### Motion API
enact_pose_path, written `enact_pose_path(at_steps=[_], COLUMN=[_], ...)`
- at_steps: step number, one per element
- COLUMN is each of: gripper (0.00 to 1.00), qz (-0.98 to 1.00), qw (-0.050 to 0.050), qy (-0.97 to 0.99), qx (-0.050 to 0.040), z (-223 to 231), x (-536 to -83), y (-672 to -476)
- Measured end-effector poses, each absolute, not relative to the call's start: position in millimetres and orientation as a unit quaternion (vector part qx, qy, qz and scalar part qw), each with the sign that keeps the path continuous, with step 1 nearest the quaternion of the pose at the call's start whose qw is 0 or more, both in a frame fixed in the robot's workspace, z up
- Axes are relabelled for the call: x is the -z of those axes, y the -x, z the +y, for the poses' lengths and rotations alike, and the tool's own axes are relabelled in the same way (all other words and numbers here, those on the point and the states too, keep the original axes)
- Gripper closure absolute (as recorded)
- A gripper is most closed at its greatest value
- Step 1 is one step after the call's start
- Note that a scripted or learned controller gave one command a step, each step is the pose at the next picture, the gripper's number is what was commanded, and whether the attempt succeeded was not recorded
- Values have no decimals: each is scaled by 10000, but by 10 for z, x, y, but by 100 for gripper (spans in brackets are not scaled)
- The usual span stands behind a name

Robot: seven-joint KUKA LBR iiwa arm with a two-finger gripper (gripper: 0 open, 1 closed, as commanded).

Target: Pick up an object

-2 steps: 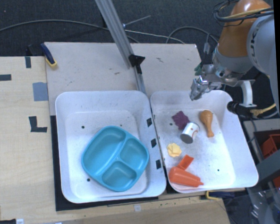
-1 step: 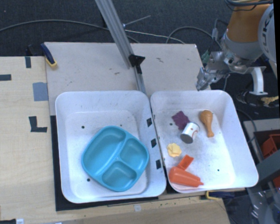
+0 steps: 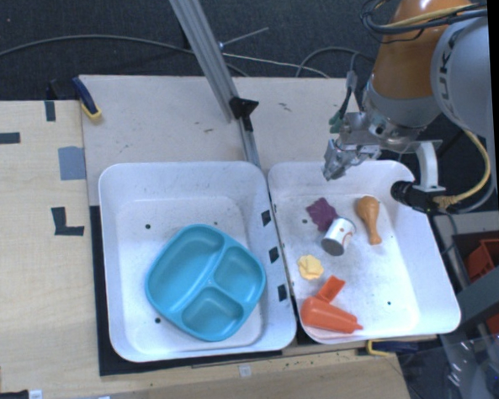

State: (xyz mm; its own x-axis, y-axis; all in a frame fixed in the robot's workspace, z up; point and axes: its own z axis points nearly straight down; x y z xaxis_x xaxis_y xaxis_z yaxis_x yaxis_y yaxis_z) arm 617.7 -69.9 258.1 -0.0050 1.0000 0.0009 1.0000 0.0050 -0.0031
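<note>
While the arm waited above, the nearest things lay at the front of the right bin (image 3: 425, 310): an orange carrot-shaped toy (image 3: 328, 316) against the front left corner, with a small orange-red piece (image 3: 331, 287) touching its upper end, as if both had slid down against the wall. Just behind them sat a little yellow lump (image 3: 311, 267), then a silver-white can (image 3: 338, 235) lying on its side, and a dark purple piece (image 3: 321, 213) just beside it. An orange drumstick toy (image 3: 369, 217) lay to the right of the can, apart from it, with bare floor around it, which I judged made it an easy candidate for a grasp. In the left bin (image 3: 117, 245) a blue divided tray (image 3: 206, 281) rested alone, apparently kept out of the picking pile. Farther back, the tool (image 3: 336, 165) hung over the rear left part of the right bin, above and behind the purple piece, carrying nothing that I could see; whether its fingers were spread or pressed together I could not tell. Behind both bins stretched the bench (image 3: 143, 116), crossed by a slanted metal rail (image 3: 211, 58).
</note>
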Motion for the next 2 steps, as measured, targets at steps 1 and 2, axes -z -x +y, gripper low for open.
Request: enact_pose_path(at_steps=[1,2], gripper=[100,100], qz=[-7092,-7097], qw=[20,20], qy=[7050,7045], qx=[-8,-10], z=[-132,438], x=[-2454,-2418], y=[-5940,-5655])
